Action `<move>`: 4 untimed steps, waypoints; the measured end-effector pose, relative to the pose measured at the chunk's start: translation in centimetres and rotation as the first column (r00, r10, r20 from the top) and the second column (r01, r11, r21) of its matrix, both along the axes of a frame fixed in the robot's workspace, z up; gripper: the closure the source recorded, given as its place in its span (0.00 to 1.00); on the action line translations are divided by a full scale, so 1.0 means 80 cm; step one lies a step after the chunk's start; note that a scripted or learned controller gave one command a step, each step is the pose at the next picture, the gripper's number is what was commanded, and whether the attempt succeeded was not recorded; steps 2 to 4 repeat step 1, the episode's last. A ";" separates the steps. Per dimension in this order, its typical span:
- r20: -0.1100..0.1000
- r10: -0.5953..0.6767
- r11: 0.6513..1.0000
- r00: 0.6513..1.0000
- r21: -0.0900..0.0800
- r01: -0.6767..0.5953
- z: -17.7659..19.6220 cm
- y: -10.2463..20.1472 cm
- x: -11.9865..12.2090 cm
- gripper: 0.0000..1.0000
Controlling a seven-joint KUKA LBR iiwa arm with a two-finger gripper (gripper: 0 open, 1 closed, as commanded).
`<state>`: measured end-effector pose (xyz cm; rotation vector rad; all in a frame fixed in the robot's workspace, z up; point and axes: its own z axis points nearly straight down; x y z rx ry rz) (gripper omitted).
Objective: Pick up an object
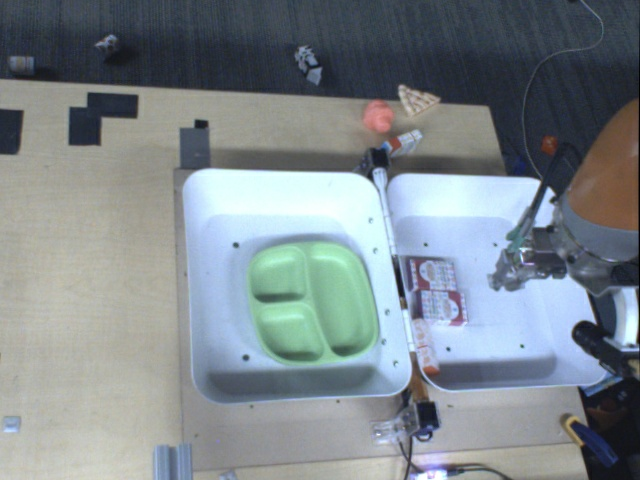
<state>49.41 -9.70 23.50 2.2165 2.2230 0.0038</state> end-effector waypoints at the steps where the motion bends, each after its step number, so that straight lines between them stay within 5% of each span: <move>1: 0.000 0.002 1.000 1.000 0.000 -0.002 -0.006 0.057 -0.008 1.00; 4: 0.000 0.002 1.000 1.000 0.000 -0.002 -0.006 0.057 -0.008 1.00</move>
